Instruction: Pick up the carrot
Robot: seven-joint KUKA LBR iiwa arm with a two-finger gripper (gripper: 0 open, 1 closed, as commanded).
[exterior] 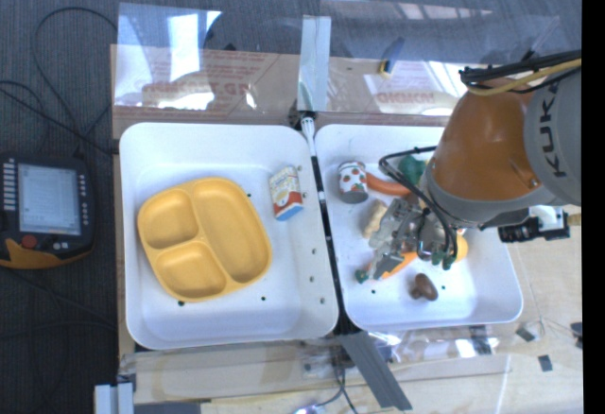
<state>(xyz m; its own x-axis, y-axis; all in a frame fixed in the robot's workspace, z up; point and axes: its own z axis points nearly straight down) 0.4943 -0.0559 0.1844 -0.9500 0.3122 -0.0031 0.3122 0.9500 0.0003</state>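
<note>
On your far left a pendant [45, 207] lies off the counter. The left bin [142, 308] carries a yellow divided plate [203, 237] towards its left side and a small carton [285, 192] near its right wall, with bare floor along the front edge.

In the right bin [492, 303], a spotted cup [353, 181] sits near the back-left corner. The carrot [386, 184] lies just beside it, its long axis running left to right and dipping slightly towards the front, its right end hidden under the arm [487, 162]. The tool [408, 242] hangs over the bin's middle amid clutter; you cannot tell how far it is parted or whether it has hold of anything. A brown lump [424, 286] sits near the front wall, with open floor to its right.
</note>
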